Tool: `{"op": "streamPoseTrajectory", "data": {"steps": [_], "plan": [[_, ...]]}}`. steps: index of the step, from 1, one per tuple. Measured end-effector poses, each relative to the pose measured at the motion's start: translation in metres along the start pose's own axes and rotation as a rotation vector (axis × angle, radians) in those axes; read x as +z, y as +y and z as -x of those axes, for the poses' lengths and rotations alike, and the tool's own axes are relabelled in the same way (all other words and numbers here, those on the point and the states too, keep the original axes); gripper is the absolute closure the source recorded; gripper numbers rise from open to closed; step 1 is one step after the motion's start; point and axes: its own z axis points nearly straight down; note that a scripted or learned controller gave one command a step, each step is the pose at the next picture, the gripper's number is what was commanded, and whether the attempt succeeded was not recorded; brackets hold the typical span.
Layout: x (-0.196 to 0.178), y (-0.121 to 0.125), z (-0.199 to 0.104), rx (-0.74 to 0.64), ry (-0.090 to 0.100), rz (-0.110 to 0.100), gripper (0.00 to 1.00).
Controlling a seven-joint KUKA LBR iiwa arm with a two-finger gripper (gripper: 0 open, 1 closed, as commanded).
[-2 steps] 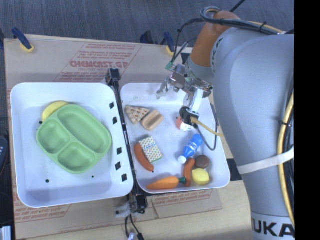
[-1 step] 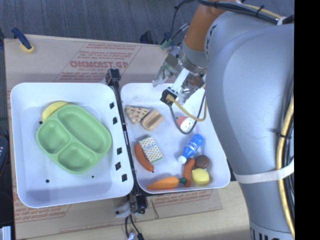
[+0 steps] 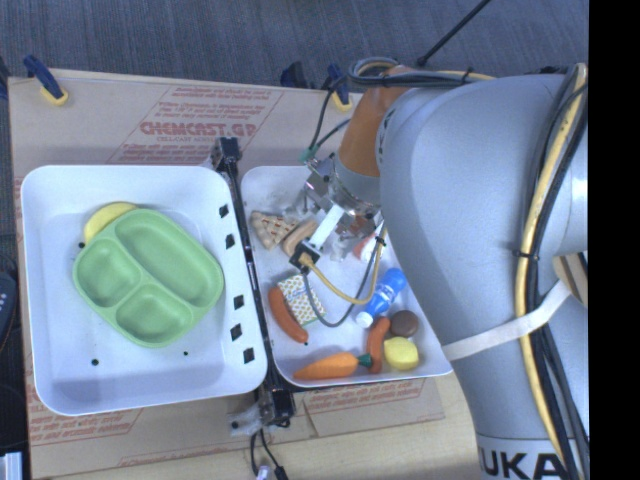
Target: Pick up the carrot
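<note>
One yellow block (image 3: 402, 353) sits just beside the carrot (image 3: 330, 367).

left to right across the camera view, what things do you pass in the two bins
green divided plate → tan waffle piece → carrot → yellow block

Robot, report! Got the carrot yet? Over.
Arm over right bin's far end. Carrot lies at near edge, untouched. Yellow toy crowds its green end.
</note>
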Motion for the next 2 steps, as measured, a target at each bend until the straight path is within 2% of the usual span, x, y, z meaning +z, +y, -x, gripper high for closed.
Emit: {"op": "streamPoseTrajectory", "data": {"steps": [1,2], "plan": [[-0.0120,0.0003,-0.0021,-0.007,0.003,0.000,1.00],[-0.0120,0.0002,-0.0021,-0.007,0.002,-0.001,0.00]]}}
